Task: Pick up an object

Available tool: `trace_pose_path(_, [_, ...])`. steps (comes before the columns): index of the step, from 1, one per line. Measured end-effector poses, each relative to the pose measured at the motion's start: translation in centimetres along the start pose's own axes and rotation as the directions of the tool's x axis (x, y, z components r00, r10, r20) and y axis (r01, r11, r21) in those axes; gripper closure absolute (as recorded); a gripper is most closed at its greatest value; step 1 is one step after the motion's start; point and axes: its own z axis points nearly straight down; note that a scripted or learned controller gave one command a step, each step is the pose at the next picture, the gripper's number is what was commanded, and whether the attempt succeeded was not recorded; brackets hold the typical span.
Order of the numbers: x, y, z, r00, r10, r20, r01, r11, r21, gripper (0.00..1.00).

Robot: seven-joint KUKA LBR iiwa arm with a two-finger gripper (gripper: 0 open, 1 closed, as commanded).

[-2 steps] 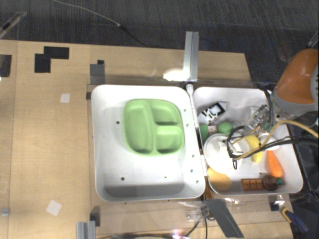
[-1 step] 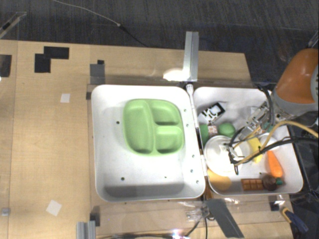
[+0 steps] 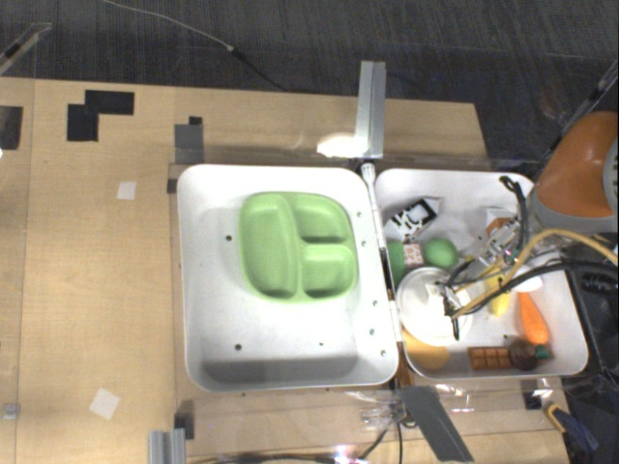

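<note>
Wooden tabletop [image 3: 87, 288]: left bin [image 3: 208, 356] holds green divided tray [image 3: 295, 245]. Right bin [image 3: 571, 351]: tool [image 3: 453, 307] over white bowl [image 3: 421, 303], beside green ball [image 3: 441, 252], carrot [image 3: 533, 319]. Tool state: cannot tell.

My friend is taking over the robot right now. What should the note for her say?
Gripper: down in the right white bin, over the round white bowl. I cannot tell whether it has anything.
Right bin: small green ball, orange carrot-shaped toy, brown chocolate-bar block, black-and-white printed card.
Left white bin: green divided plastic plate.
Done: nothing visibly lifted.
Left: grab one object and raise it.
</note>
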Motion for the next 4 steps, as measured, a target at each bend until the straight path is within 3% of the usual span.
trace_pose_path(1, [2.7, -0.1, 0.0, 0.995, 0.102, 0.001, -0.102, 0.995, 0.003, 0.0])
trace_pose_path(2, [2.3, 0.3, -1.5, 0.995, 0.096, 0.016, -0.096, 0.995, -0.007, 1.0])
trace_pose_path(3, [-3.0, 7.1, -1.7, 0.876, 0.482, -0.005, -0.482, 0.876, 0.014, 1.0])
trace_pose_path(4, [-5.4, 7.9, -0.3, 0.972, -0.235, 0.002, 0.235, 0.972, 0.004, 1.0])
